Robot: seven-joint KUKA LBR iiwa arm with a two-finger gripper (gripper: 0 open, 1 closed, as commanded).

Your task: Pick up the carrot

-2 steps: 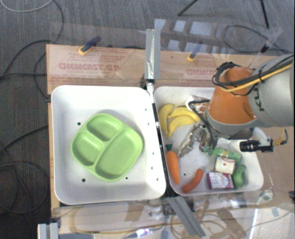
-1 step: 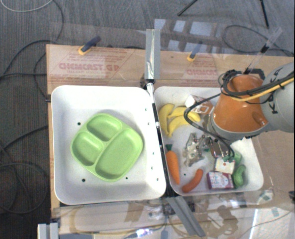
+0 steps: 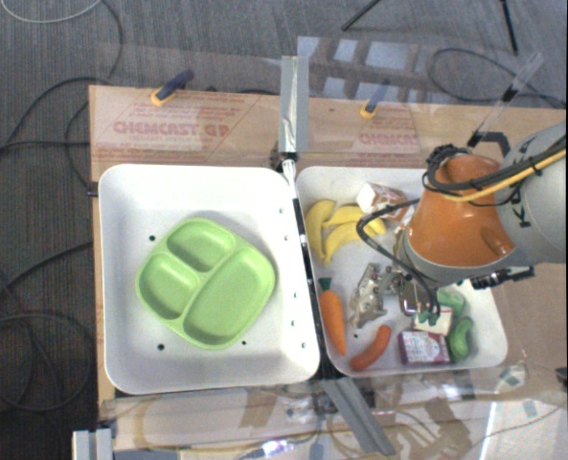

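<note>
The orange carrot point(image 3: 332, 320) lies lengthwise along the left wall of the right bin point(image 3: 494, 353), its green stub pointing away from me. My gripper point(image 3: 387, 295) hangs over the middle of that bin, just right of the carrot and apart from it. The arm's orange band point(image 3: 454, 220) sits above it and hides the bin floor behind. I see nothing held in the gripper.
Yellow bananas point(image 3: 328, 226) lie at the back left of the right bin. A red sausage-shaped piece point(image 3: 371, 349), a pink packet point(image 3: 422, 346) and green vegetables point(image 3: 461, 334) lie along the front. The left bin point(image 3: 121, 353) holds a green divided plate point(image 3: 207, 282).
</note>
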